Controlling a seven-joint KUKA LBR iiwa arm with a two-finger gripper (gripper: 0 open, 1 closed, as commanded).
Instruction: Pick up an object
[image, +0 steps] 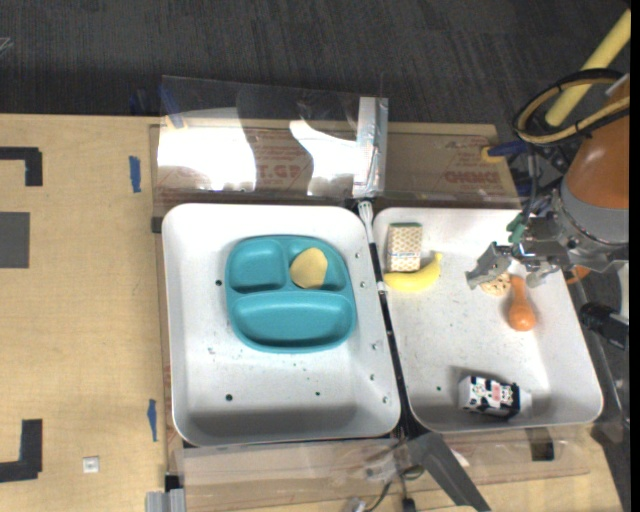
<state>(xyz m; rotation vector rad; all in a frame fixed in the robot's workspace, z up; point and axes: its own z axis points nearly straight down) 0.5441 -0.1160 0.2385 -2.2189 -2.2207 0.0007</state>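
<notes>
My gripper (512, 272) hangs over the upper right part of the right bin (450, 350). Its fingers are spread open and hold nothing. An orange carrot (521, 305) lies just below it, its top end near the right finger. A small tan speckled piece (493, 287) sits by the left finger. Further left, a checkered little box (404, 247) rests against a yellow banana (418, 277). A black-and-white patterned object (489, 395) lies near the bin's front edge.
The left bin (200, 380) bears a teal divided plate (290, 310) with a yellow round fruit (309, 267) in its upper right compartment. A clear plastic sheet and cardboard stand behind the bins. Yellow and black cables loop at the upper right.
</notes>
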